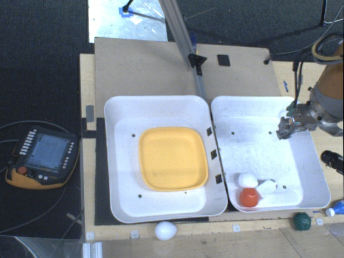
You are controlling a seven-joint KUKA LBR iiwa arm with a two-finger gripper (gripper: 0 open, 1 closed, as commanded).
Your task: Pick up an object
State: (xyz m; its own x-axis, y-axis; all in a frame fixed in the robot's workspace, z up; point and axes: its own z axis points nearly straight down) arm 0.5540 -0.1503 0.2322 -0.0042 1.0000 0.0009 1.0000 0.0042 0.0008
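In the right bin (301,160), near its front edge, lie a red ball (248,198), a white egg-shaped piece (248,180) touching it from behind, and a small white block (266,187) to their right. My gripper (285,130) hovers over the right bin's far right part, well back from those objects, and nothing shows between its fingers. A square yellow plate (173,158) fills the middle of the left bin (121,144).
A white egg (165,230) lies on the bench in front of the left bin. A dark green ball (302,221) and a blue-tipped item (334,209) sit off the right bin's front right corner. A teach pendant (42,159) rests at far left.
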